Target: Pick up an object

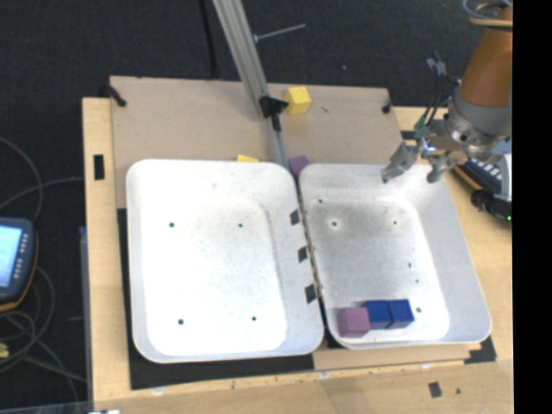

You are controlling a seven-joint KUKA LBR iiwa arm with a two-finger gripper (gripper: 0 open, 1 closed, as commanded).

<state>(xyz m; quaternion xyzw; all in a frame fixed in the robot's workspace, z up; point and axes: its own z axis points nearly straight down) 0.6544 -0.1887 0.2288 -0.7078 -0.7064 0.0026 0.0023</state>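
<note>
The grey arm with its orange band is reaching in from the right, and its gripper [417, 164] is hovering over the far right corner of the right bin [448, 231], its two fingers [397, 166] spread apart with nothing between them. Candidates for picking are lying at the near edge of that same bin: a purple block [353, 320] is sitting just beside a blue block [388, 312], the two touching or nearly so, and both are lying well apart from the gripper. The left bin [207, 257] is sitting side by side with the right one. Beyond the bins, a yellow block [298, 100] is resting on the bench [172, 119] next to a slanted metal rail [241, 41], and a small purple piece [297, 164] is peeking out at the bins' far junction.
</note>
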